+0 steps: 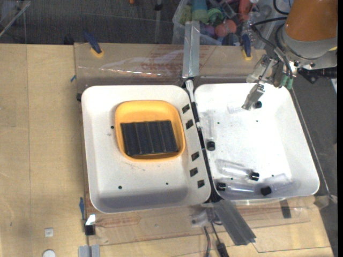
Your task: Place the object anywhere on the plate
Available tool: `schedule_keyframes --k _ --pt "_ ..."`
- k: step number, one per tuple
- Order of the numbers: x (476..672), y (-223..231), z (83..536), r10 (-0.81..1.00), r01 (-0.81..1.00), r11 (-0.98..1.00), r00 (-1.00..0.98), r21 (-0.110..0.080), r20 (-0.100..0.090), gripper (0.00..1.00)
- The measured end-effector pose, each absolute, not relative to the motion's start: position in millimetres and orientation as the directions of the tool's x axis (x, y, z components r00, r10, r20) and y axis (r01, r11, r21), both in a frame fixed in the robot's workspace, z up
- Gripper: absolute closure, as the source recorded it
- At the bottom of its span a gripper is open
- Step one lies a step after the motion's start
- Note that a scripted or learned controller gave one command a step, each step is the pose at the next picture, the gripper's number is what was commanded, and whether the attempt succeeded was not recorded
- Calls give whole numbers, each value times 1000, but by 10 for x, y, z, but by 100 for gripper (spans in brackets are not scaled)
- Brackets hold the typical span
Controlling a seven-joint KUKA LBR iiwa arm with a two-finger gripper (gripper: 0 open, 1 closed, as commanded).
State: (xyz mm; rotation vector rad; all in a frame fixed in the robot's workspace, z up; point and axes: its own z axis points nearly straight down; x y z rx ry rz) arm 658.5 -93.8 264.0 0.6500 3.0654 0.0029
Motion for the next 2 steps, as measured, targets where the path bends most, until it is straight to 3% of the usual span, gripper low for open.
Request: schedule_keyframes --k 1,2 --pt "6607 -1061 2391 277 277 961 -961 2 -3 0" --pt "6580 -955 2443 198 198 980 -980 2 -4 0"
